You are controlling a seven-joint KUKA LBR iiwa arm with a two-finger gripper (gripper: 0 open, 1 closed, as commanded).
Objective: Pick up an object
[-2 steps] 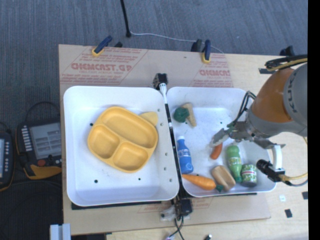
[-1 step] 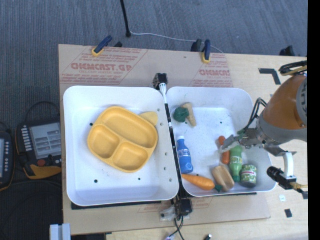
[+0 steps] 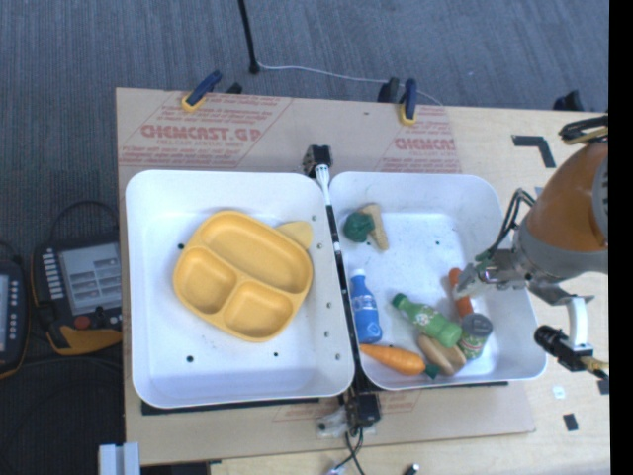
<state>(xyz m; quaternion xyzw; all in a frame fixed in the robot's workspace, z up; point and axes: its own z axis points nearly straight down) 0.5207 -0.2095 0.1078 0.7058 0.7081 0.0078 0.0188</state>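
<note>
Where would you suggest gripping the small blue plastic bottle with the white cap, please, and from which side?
Probably across the middle of the blue plastic bottle, coming straight down from above. It lies flat on the floor of the right white bin, lengthwise along the bin's left wall, so the fingers should close across its narrow width. The orange toy carrot lies just past its lower end, so stay mid-body.

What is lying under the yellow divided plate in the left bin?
A yellow flat piece sticks out from under the yellow three-compartment plastic plate at its upper right edge; the rest is covered.

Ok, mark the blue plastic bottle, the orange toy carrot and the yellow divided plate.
Blue plastic bottle (image 3: 365, 309), camera view, mid-body.
Orange toy carrot (image 3: 394, 359), camera view, middle.
Yellow divided plate (image 3: 210, 281), camera view, left compartment.
</note>
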